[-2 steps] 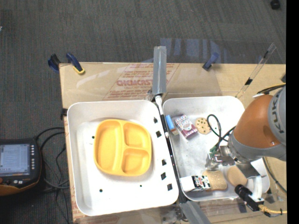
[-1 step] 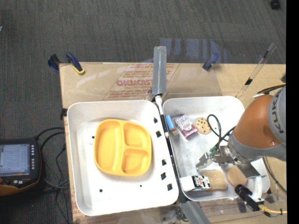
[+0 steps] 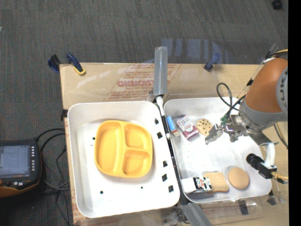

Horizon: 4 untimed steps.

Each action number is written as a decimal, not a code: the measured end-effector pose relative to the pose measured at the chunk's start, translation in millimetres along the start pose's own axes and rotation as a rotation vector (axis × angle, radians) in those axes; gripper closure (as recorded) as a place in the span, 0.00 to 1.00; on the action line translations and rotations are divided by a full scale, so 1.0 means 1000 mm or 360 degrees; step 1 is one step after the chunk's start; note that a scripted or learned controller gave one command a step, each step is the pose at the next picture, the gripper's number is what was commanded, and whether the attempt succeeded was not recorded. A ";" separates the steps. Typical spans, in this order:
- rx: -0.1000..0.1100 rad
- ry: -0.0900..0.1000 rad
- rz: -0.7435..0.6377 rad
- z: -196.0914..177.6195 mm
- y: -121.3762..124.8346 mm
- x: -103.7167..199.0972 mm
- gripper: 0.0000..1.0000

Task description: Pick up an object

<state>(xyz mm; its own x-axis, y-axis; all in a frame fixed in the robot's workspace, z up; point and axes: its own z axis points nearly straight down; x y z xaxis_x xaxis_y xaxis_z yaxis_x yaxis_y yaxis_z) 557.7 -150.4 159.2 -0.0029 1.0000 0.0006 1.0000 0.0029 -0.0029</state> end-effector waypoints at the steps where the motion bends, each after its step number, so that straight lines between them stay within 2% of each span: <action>1: 0.0000 0.0000 -0.0002 -0.008 0.047 0.019 0.00; 2: -0.0015 -0.0003 -0.0004 0.067 0.087 0.065 0.00; 3: -0.0013 -0.0005 -0.0016 0.058 0.088 0.066 1.00; 4: -0.0001 0.0000 -0.0003 -0.027 0.055 0.093 1.00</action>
